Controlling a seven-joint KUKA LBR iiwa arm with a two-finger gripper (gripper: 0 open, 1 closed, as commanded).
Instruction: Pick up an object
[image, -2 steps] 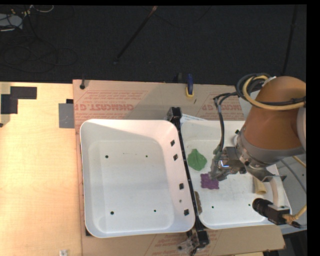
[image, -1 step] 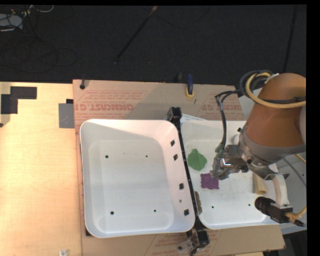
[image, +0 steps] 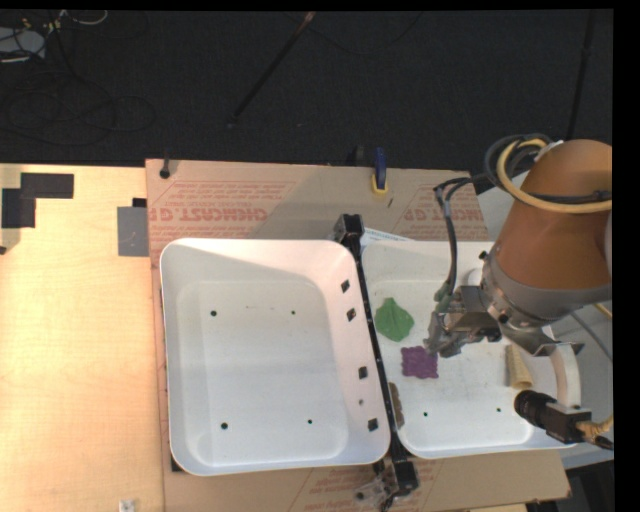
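We are seeing the gripper (image: 447, 338) hovering in the right bin (image: 470, 440) | purple object (image: 420, 362) lying at its 7 o'clock, green object (image: 393, 319) at 9 | fingers' state: possibly narrow, we cannot tell

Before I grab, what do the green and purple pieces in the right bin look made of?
Green piece: matte, lumpy and crumpled, probably soft foam or cloth. Purple piece: flat, dull, ragged-edged, likely felt or sponge. Neither shines like hard plastic, but the view is too coarse to be sure.
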